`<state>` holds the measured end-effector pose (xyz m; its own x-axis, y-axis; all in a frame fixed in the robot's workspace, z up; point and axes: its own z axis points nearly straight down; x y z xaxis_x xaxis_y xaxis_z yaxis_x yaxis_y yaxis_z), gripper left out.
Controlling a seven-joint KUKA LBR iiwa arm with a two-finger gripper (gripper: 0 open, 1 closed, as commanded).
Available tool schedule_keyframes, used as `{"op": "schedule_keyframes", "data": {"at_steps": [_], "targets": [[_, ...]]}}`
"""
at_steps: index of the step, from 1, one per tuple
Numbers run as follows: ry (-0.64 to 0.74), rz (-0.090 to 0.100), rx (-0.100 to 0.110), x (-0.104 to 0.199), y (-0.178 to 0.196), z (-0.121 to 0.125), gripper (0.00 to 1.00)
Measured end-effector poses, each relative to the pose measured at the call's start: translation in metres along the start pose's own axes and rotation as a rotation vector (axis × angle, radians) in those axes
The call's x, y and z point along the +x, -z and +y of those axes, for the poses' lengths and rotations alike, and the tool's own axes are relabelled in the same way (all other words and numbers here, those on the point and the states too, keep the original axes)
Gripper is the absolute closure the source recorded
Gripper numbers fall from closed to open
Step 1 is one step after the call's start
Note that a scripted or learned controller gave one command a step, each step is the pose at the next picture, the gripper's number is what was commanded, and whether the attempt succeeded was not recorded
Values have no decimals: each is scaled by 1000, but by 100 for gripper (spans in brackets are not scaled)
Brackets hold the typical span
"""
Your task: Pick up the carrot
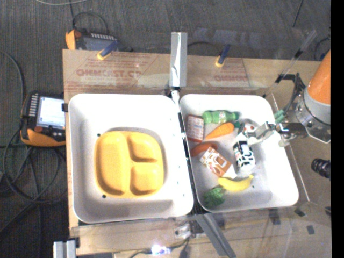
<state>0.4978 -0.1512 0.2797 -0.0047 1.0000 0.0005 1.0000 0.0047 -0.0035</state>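
Carrot [220,130] lies in the right bin [279,195], upper middle, tip pointing left and down, fat end up-right. It's boxed in: green bottle [220,115] just above and about parallel, a small brown-labelled pack [195,127] at its left end, a red piece [203,148] just below the tip, and the black-and-white carton [244,152] near its fat end. An orange-and-white box [216,162], banana [236,183] and broccoli [214,197] sit lower down, well out of the way.

Left bin [75,160] holds a yellow divided tray [129,163]; not relevant to the pick.

Arm comes in from the right, wrist over the right bin's right wall. Gripper [259,133] sits right of the carrot, beside the carton top, not over the carrot. Nothing between the fingers that I can make out. Too small and cluttered to call the fingers spread or pressed together, so I can't tell.

Judgement: pick not done, carrot is resting in the bin. Next move likely needs a shift left to centre on the carrot, with the fingers straddling its short axis. Bottle crowds the upper side, so little room there for a finger. Risks: clipping the carton on the way across, or nudging the bottle.
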Motion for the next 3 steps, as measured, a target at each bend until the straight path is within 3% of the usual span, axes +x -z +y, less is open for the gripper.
{"op": "schedule_keyframes", "data": {"at_steps": [1,2,3], "targets": [[-65,0,2,63,-98,81,0],[-166,1,1,42,-162,103,0],[-133,-2,-14,20,-190,107,0]]}}
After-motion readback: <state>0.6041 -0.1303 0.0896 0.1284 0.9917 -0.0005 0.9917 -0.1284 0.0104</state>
